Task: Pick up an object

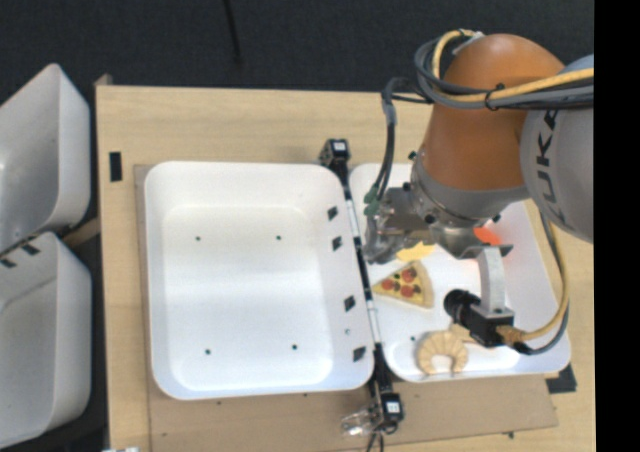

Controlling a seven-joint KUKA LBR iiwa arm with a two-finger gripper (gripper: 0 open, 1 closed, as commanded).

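Logging the pick as not yet done: we are seeing nothing lifted clear, and every loose item is lying on a bin floor.

Arm, grey with orange band (490,130): we are finding it hanging over the right bin (545,285), its wrist covering that bin's 12 o'clock half. The gripper (385,235) is sitting low at the bin's 9 o'clock wall, just beside the divider between the two bins. We cannot tell whether the pincer is wide, narrow or holding anything, as the wrist housing is hiding it.

Right bin, contents:
- pizza slice toy (405,284), near the centre, just at 5 o'clock from the gripper, lying flat; we are judging it the likeliest candidate.
- croissant toy (443,351), at 6 o'clock, near the front wall.
- yellow piece (416,253), partly under the wrist, identity unclear.
- small red-orange piece (487,236), toward 3 o'clock, also partly covered.
- black fitting with cable (478,318), beside the croissant toy; we are reading it as arm hardware rather than stock.

Left bin (240,280): we are noting only its bare white floor.

Remaining: closing on one item and raising it.
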